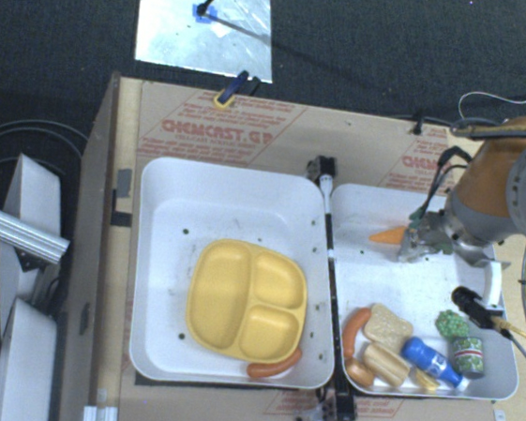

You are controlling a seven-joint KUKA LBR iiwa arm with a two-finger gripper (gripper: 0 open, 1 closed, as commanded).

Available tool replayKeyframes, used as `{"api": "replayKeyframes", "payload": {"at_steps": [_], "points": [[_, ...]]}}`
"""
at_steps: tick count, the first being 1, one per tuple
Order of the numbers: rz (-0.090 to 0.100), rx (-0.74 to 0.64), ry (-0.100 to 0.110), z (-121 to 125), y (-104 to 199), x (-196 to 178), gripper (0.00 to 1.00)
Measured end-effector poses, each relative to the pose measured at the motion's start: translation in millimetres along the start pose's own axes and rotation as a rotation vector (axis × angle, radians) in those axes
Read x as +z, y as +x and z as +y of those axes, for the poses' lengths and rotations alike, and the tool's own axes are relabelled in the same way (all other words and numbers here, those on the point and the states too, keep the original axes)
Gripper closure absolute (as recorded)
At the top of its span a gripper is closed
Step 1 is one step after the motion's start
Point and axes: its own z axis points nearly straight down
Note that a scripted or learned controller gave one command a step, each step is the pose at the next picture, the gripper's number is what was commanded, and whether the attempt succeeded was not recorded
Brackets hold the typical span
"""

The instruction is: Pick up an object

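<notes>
Gripper (417,243) hovered in right bin (508,374), finger state indiscernible. Orange carrot (389,234) lay touching at its 9 o'clock. Judged light, rigid, slick plastic; grip across thick middle.

Arm enters from right, gripper (417,243) low in right bin (367,292), just beside orange carrot (389,234). Near edge of that bin: bread slice (388,325), hot dog (354,330), blue bottle (433,360), broccoli (453,323), can (466,354). Left bin (160,240) has yellow divided plate (246,299), sausage (274,366) touching its rim.
</notes>
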Motion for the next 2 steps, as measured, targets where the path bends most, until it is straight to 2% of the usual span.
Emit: {"api": "replayKeyframes", "payload": {"at_steps": [2], "points": [[-0.001,-0.004,-0.006,2,0,-22,1.0]]}}
